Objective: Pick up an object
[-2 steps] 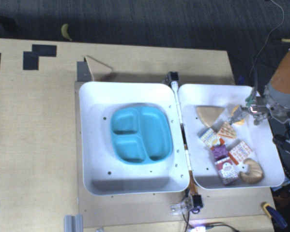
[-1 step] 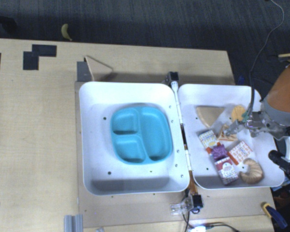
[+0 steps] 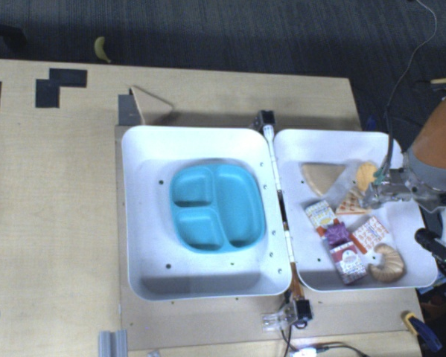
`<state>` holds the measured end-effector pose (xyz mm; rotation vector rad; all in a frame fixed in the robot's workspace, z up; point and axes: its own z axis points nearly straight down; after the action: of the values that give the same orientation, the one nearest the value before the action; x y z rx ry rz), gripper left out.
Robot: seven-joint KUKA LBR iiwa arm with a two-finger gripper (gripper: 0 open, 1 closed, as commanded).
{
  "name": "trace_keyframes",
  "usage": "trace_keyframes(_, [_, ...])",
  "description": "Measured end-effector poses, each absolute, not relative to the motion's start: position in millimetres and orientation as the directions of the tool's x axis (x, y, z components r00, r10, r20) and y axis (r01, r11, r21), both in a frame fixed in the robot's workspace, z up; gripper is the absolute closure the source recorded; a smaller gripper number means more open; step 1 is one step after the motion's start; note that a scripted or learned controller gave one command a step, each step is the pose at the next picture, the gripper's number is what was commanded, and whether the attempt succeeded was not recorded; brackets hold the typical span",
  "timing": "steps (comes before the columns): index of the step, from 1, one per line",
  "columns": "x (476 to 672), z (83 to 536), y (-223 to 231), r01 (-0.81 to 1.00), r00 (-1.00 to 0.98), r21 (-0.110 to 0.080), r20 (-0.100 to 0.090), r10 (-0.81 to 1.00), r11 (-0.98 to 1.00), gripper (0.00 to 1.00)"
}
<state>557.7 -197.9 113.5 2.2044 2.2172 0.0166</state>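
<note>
The gripper [image 3: 377, 187] reaches in from the right and sits low over the right bin [image 3: 297, 151], near its middle right. Whether it is apart or together cannot be told; nothing can be seen clamped in it. Its tip is just beside a yellow piece [image 3: 366, 175] and an orange wedge [image 3: 351, 205], but contact is unclear.

The pickable things all lie in the right bin. A tan wedge [image 3: 323, 175] lies at the far left of the cluster. Left of the gripper lies a small packet [image 3: 319, 213]. Nearer, a purple item [image 3: 337, 234] touches a red-and-white packet [image 3: 348, 262], and a white carton [image 3: 369, 233] lies just right of the purple item. A tan shell [image 3: 387, 262] rests in the near right corner, beside the red-and-white packet. These crowd the near side of the gripper.

The left bin [image 3: 144, 192] bears a blue tray [image 3: 217, 207] with three compartments. A clamp [image 3: 266, 119] sits at the far end of the seam between the bins. The bench [image 3: 51, 222] carries black tape patches [image 3: 59, 86] at its far left.
</note>
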Motion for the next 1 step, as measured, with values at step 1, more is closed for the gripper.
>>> trace_keyframes(1, [557.6, 113.3, -197.8, 1.0, -0.006, 0.017, -0.003, 1.0, 0.006, 0.0])
